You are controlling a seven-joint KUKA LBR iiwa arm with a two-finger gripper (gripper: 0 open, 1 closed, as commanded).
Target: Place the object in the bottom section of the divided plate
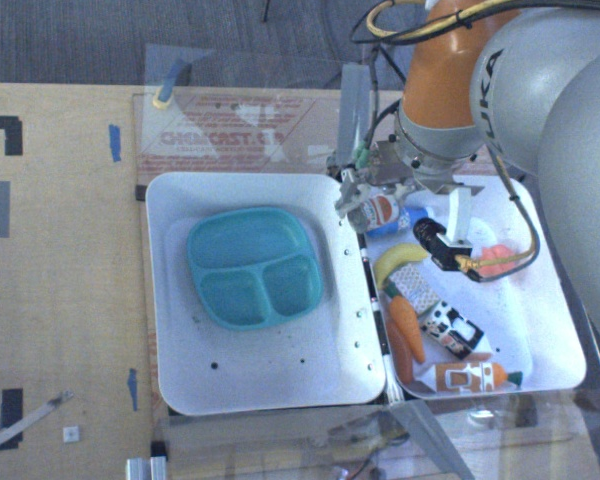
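The grey arm (540, 98) with its orange band fills the far right, reaching down over the far left corner of the right bin (550, 353). The two white bins sit side by side on the bench; the left bin (180, 368) holds a teal divided plate (252, 265), lying flat near its middle, with one long section on its far side and two smaller sections on its near side. All three sections are bare.

The gripper (365, 196) hangs at the far end of the wall between the bins, just above a small bottle-like object with a red and white label (383, 211) lying on something blue (400, 223). Whether the gripper is released or clenched, I cannot tell; the wrist hides it.

The other things lie in the left half of the right bin, well apart from the plate: a yellow banana (398, 260), a grey meshed item (413, 286) just near of it, an orange carrot (406, 330) along the bin's left wall, a black and white toy (452, 330) beside the carrot, an orange and white bottle (467, 376) lying on its side at the near edge, and a pink piece (497, 258) further right.
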